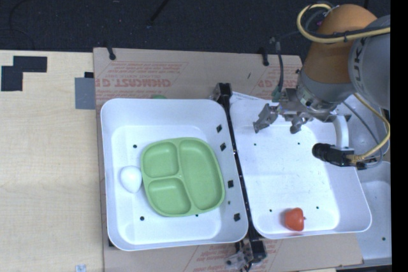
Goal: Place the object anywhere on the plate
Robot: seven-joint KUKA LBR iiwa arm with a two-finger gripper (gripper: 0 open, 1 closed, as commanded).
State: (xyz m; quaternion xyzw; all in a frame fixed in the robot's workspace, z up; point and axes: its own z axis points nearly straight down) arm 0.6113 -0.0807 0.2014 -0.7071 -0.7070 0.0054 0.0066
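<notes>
A green three-compartment plate [182,176] lies in the left bin [115,130]. A small red object [294,219], round like a tomato, rests near the front edge of the right bin [347,200]. My gripper [279,121] hangs over the back of the right bin, far from the red object. Its two fingers [262,119] are spread apart with nothing between them. A white egg-shaped object [131,178] sits in the left bin, touching the plate's left rim.
A black divider [233,169] runs between the two bins. A black fitting with a cable [335,154] sticks out from the arm over the right bin's right side. Cardboard [191,76] lies under the bins.
</notes>
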